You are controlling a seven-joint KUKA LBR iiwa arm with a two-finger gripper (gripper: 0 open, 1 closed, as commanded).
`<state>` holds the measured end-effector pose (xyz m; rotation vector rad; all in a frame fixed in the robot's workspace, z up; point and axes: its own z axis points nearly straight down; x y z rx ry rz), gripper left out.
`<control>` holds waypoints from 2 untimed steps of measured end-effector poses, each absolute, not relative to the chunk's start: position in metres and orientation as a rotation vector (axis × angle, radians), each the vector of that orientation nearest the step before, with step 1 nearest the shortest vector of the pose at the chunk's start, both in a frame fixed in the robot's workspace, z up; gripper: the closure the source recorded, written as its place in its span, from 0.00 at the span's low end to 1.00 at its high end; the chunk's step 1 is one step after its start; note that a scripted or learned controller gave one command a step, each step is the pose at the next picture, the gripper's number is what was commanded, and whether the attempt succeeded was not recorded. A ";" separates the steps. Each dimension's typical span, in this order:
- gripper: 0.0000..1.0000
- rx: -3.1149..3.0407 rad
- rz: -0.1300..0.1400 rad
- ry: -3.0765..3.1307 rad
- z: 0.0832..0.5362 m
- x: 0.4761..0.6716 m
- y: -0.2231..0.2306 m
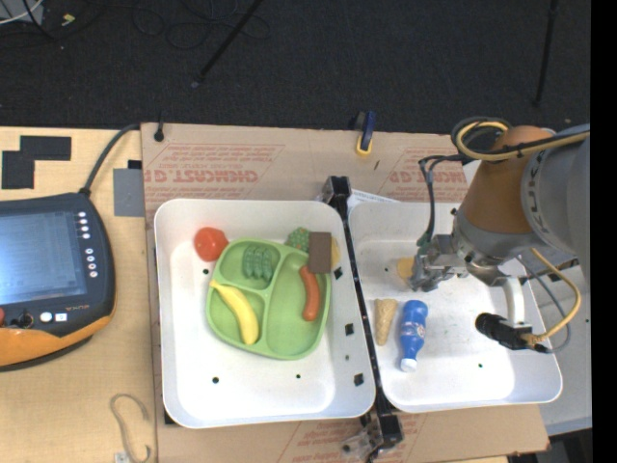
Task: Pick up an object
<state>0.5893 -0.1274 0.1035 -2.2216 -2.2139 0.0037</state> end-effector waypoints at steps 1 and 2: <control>1.00 -2.228 -0.001 -2.215 0.148 0.583 -0.126; 1.00 -2.223 -0.003 -2.223 0.205 0.591 -0.120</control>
